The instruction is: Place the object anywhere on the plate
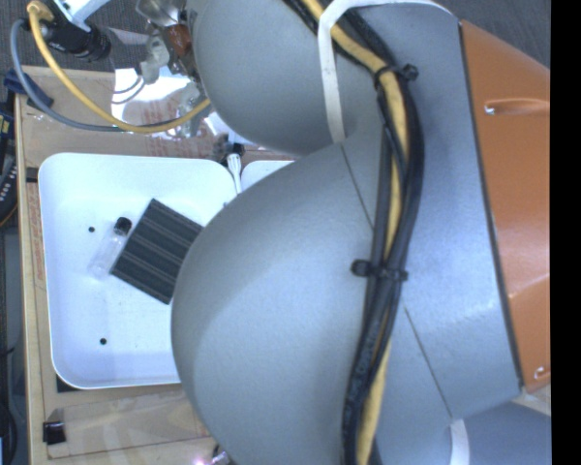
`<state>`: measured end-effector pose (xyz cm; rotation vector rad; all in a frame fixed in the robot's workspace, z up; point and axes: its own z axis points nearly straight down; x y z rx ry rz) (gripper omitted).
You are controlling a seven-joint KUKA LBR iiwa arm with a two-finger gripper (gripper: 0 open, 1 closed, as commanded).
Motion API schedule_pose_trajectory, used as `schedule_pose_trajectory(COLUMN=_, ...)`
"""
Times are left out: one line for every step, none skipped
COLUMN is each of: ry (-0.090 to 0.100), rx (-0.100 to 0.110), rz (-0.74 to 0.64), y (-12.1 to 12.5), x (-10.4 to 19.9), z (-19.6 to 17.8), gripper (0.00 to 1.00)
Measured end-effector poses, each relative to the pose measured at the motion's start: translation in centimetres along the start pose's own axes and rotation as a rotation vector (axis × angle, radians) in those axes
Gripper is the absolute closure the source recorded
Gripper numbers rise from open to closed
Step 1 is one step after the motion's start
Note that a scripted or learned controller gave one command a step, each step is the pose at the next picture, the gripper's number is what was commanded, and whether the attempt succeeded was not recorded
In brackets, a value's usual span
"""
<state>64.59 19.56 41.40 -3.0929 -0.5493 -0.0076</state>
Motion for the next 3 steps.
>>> schedule_pose_trajectory(ry=0.008, rx=-0.006, rz=-0.001, y=0.2, x=0.1, z=-0.9, gripper=1.0)
schedule_pose_trajectory(ry=-0.012, rx=0.003, rz=-0.127, y=-5.8, x=-8.7, z=5.8, gripper=1.0)
schedule_pose_trajectory(ry=-0.014, rx=0.007, rz=-0.403, y=-7.2, x=-15.2, z=17.6, gripper=1.0)
